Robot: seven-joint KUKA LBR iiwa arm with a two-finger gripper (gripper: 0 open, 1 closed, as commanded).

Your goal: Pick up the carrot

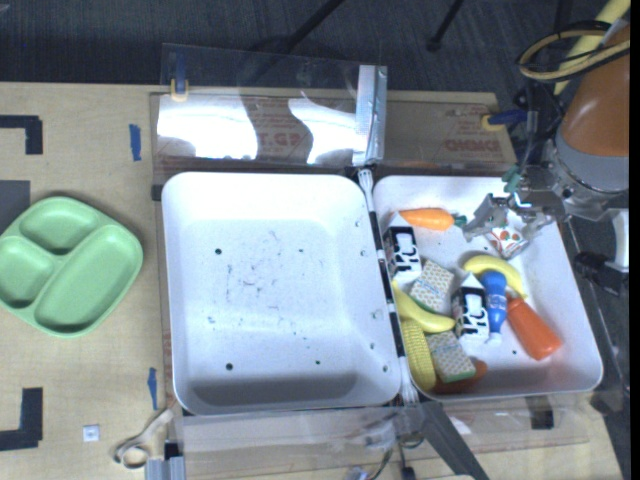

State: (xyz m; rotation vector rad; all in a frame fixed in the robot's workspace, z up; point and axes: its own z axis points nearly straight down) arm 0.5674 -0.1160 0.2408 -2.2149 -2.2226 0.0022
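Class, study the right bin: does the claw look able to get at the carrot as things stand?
Probably yes. The carrot lies at the far end of the right bin with nothing on top of it, and the claw hovers just beside it. The black-and-white packet nearby may crowd one side.

I see a pale green divided plastic plate (68, 265) left of two shallow white bins (270, 198), a yellow plastic banana (420, 311), an orange bottle (532, 333).

Two white bins (265, 193); one carrot (428, 219); two bananas (422, 313)
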